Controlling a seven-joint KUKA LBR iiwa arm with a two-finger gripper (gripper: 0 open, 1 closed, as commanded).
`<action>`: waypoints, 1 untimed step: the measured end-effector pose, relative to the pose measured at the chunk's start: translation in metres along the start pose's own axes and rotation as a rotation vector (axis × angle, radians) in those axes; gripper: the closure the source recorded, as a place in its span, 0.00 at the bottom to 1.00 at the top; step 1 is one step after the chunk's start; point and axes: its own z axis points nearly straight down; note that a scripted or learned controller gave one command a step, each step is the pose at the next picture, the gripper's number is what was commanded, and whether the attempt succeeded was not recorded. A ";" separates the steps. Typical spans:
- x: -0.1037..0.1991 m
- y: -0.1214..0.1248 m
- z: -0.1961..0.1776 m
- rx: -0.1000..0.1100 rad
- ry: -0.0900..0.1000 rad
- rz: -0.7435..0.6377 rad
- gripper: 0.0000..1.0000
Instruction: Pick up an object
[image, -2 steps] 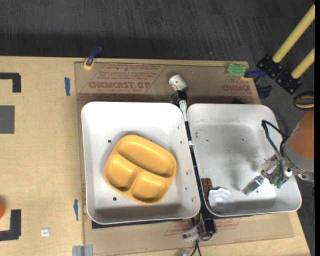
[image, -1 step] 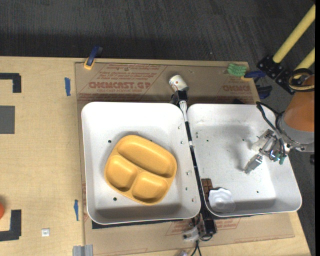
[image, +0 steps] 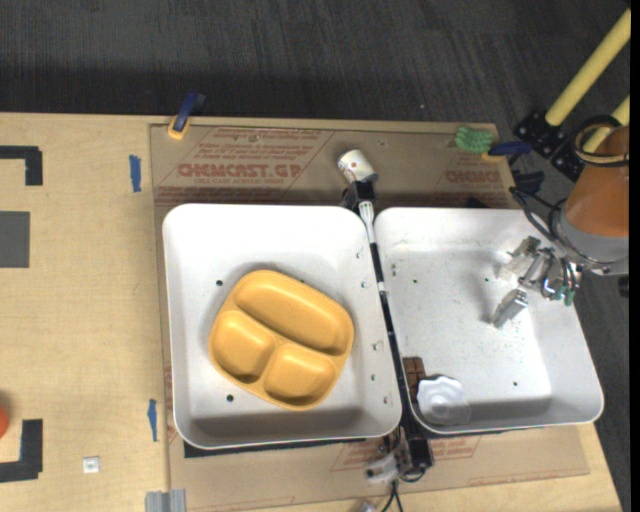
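A yellow three-compartment plate (image: 282, 338) lies upside-up in the middle of the left bin (image: 190, 250). In the right bin (image: 560, 395), a small clear, whitish lump (image: 441, 397) rests in the near left corner, with a small dark brown piece (image: 412, 371) just behind it against the left wall. My gripper (image: 513, 283) hangs over the right part of the right bin, near its right wall. Its metal fingers (image: 508, 309) stand open with nothing between them. It is well apart from the clear lump and the plate.
A black divider strip with a white knob (image: 353, 163) runs between the two bins. The grey arm with its orange band (image: 603, 196) comes in from the right over the bin's edge. Blue and green clamps (image: 472, 139) hold the cardboard behind the bins.
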 end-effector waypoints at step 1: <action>-0.008 0.026 0.000 -0.001 0.000 -0.214 0.00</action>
